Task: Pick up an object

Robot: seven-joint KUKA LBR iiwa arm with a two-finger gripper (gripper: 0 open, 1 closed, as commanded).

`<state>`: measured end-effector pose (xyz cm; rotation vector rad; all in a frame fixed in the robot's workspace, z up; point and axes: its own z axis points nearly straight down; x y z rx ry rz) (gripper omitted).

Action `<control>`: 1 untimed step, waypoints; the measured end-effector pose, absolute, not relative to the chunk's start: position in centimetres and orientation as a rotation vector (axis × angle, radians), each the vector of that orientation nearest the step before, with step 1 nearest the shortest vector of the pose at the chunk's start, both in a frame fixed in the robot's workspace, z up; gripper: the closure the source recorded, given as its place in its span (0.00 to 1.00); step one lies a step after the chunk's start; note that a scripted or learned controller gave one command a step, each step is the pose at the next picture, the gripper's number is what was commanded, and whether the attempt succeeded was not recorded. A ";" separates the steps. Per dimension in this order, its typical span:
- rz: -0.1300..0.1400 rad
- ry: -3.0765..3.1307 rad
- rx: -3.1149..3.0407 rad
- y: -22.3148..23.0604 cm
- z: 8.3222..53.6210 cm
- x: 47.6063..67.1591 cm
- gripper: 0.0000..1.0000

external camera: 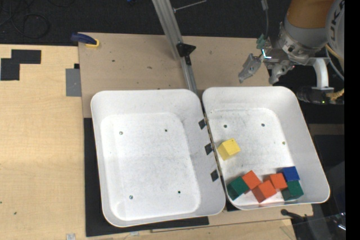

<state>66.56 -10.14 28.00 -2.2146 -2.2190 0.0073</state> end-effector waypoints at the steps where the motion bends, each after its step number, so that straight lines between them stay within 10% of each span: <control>1: 0.004 -2.224 -2.215 -10.1 28.3 66.6 0.00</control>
